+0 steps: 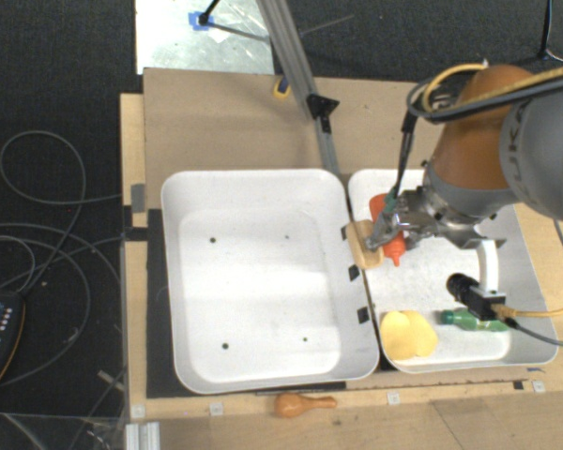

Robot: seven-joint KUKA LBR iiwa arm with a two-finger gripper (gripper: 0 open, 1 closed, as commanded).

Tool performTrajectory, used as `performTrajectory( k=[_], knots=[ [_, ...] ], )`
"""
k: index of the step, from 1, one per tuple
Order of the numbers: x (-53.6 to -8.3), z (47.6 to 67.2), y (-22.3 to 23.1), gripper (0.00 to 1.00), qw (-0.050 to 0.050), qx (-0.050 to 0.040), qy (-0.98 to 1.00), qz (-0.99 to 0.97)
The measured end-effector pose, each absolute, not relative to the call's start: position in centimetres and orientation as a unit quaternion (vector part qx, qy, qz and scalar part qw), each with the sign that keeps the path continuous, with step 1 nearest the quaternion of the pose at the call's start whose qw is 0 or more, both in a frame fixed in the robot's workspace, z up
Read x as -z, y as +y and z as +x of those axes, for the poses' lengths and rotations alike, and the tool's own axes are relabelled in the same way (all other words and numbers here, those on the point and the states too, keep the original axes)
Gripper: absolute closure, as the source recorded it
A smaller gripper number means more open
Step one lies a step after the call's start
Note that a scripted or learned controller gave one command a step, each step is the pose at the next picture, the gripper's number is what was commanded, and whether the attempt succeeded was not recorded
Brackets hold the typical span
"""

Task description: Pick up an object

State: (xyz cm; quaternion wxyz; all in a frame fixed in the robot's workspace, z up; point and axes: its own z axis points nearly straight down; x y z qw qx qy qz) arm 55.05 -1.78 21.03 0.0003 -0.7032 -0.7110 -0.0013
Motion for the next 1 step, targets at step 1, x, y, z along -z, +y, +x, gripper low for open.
performTrajectory(
  k=[1],
  knots=[
    [-22.2,57.36,3.6,1.0,0.0,0.0023,-0.711,-0.703]
  ],
)
